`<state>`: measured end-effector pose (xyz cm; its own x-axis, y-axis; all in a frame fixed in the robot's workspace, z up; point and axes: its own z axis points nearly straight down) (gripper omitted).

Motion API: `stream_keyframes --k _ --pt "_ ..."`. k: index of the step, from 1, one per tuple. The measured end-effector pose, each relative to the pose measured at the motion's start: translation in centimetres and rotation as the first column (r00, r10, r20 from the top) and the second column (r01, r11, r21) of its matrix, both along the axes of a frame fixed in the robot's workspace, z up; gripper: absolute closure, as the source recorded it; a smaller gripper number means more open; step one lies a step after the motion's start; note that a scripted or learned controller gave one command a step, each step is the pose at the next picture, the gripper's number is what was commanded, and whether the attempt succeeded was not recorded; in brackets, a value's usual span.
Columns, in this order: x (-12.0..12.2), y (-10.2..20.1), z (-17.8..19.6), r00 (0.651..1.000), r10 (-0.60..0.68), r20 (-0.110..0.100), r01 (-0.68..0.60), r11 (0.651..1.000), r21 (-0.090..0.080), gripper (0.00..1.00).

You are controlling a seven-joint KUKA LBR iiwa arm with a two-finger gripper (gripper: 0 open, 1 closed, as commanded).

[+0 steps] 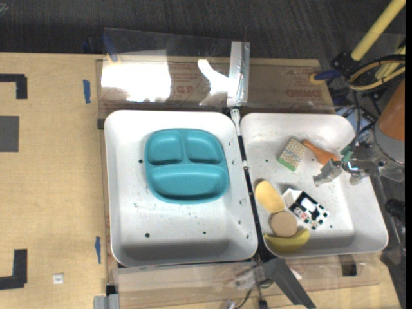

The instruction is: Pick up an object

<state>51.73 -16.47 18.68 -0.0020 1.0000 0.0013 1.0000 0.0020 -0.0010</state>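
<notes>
Starting at the left, we see the left bin (122,192) carrying just a teal divided plate (187,164), lying flat near the middle w/ its compartments facing up; we judge it sits there as a drop-off spot or plain clutter, since nothing is near it and the arm is well apart from it. Crossing the divider, the right bin (370,234) has all the small stuff, bunched toward its left and front side, probably b/c that's where things slid or were tipped in. A yellow lemon-like piece (270,196) lies just beside the divider, touching a round tan disc (282,223), and a banana (288,239) curls under the disc along the front wall. Just right of those is a white card w/ black marks (306,208), flat on the floor. Further back sits a small pale sponge-like block (292,154), tilted, and next to it an orange carrot-shaped piece (320,151), which runs toward the gripper (329,171). The gripper comes in from the right edge, low over the bin, its tip just beside the carrot piece's right end and apart from the card. Its fingers look slightly spread w/ nothing between them, though the metal is small and blurry here, so we're not sure of the gap. We judge the pick isn't made yet: every candidate object rests in the bin, the carrot piece being the nearest.
</notes>
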Motion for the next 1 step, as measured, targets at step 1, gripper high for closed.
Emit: stream_keyframes --k 1 --pt "-1.96 5.69 -9.78 0.994 0.113 0.011 -0.113 0.994 -0.005 0.0"
